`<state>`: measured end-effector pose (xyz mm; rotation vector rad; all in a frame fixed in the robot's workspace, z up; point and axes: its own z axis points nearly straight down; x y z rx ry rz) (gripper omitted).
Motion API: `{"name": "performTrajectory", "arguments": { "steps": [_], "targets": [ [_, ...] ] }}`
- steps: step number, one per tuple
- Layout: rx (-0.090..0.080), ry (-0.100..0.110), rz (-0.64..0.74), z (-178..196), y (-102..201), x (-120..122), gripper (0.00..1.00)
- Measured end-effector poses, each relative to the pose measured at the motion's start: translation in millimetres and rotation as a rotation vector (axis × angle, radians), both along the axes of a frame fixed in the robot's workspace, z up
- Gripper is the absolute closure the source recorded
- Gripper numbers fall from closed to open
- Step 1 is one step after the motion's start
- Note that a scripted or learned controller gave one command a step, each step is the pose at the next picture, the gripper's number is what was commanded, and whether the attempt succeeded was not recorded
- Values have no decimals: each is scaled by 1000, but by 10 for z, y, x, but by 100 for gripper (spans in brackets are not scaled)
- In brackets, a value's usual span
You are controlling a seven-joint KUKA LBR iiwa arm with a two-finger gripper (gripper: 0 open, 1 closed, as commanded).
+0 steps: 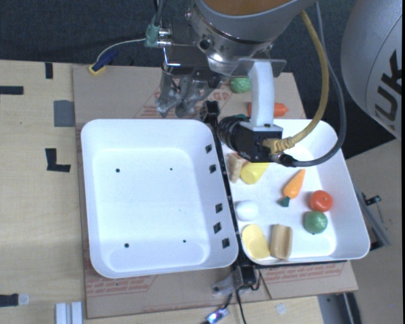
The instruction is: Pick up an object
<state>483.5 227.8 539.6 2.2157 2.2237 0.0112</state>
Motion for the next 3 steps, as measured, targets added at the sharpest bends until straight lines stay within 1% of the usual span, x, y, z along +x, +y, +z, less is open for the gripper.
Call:
{"name": "performTrajectory", "arguments": {
  "steps": [1, 2, 3],
  "targets": [
    [-7, 13, -1, -606, 58, -4, 100],
    [-1, 2, -1, -17, 56, 1, 100],
    [-4, 9, -7, -48, -513, 3, 100]
  ]
}}
